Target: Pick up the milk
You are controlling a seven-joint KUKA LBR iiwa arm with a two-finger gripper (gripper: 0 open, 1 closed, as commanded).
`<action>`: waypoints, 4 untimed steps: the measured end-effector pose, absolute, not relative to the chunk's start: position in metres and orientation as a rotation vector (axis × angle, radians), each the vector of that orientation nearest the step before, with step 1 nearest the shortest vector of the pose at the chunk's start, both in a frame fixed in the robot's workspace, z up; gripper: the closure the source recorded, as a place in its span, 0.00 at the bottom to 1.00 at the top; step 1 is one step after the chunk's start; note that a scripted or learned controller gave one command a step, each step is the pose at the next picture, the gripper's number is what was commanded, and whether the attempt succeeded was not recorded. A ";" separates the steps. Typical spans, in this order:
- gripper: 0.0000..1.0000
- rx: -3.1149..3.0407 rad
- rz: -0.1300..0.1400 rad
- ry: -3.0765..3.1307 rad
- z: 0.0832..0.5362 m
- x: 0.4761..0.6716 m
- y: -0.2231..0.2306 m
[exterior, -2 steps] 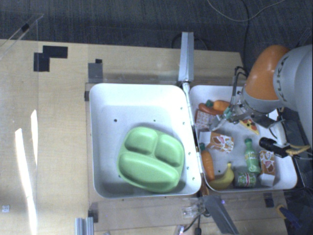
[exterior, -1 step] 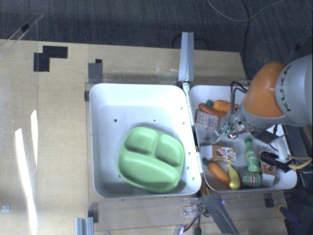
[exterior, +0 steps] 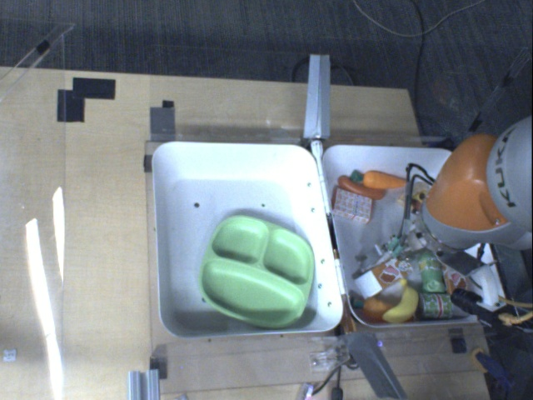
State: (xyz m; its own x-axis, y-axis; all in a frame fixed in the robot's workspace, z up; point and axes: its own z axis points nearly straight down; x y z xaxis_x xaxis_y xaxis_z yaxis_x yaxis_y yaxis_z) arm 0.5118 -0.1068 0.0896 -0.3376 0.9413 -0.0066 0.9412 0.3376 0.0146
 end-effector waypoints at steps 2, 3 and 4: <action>1.00 2.254 0.005 2.184 0.185 0.488 -0.046; 0.00 2.253 0.005 2.185 0.185 0.488 -0.046; 0.00 1.953 0.012 2.441 0.090 0.491 -0.093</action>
